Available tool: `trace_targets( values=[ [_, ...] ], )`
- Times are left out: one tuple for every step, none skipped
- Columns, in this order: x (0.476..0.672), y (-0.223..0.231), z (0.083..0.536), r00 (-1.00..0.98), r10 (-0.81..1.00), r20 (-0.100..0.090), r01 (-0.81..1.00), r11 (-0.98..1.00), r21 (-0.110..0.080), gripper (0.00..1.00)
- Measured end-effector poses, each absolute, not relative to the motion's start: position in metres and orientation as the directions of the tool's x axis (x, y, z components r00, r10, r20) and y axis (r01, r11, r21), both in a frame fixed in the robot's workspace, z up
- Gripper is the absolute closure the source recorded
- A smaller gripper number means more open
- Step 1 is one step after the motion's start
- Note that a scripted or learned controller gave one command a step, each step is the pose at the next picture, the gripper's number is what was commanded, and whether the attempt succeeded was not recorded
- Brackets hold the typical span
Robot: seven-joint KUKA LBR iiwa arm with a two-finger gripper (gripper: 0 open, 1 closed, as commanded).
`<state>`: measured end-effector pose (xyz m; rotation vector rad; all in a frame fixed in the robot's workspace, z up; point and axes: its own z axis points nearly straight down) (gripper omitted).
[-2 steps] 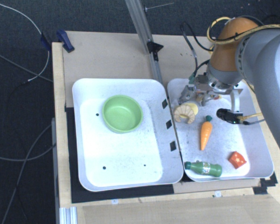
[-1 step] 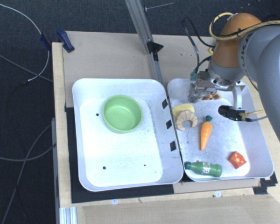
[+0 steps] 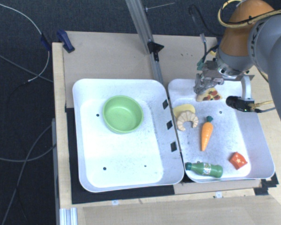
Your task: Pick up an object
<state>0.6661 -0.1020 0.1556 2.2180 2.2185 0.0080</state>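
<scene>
Far to the left of the pincer [image 3: 207, 84], in the left bin [image 3: 84, 125], sits a green bowl [image 3: 123, 114], well apart from the action. Closer, just below and left of the pincer in the right bin [image 3: 264, 149], lie a pale yellow piece [image 3: 183, 110] and a croissant-shaped toy [image 3: 187, 121], touching each other. Further below, near the bin's front edge, a green bottle [image 3: 204, 169] rests on its side. A carrot [image 3: 206, 133] lies below the pincer, stem end pointing towards it. Directly beneath the fingertips, at the far edge of the right bin, is a small pizza-like piece [image 3: 210, 95], red and yellow; this looks like the chosen object. To the right and well below sits a red block [image 3: 238, 160].

The pincer hangs over the pizza-like piece, but whether it is wide or narrow I cannot tell, nor whether it grips anything. To do this step well, the fingers should straddle the piece across its narrower side, descend until they nearly meet the bin floor, then close firmly. The piece looks flat and lies close to the bin wall, so a shallow grasp may slip; a straight lift is safest.
</scene>
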Motion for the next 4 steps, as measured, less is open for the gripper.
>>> trace_targets(
  values=[
    [0.668, -0.104, 0.224, -0.001, 1.000, 0.000, 1.000, 0.001, 0.010, 1.00],
    [0.670, -0.103, 0.247, -0.001, 1.000, 0.001, 1.000, 0.001, 0.006, 1.00],
    [0.655, -0.058, 0.254, -0.005, 1.000, 0.005, 1.000, 0.005, -0.008, 1.00],
    [0.637, -0.008, 0.260, -0.005, 1.000, 0.006, 1.000, 0.005, -0.010, 1.00]
  ],
)
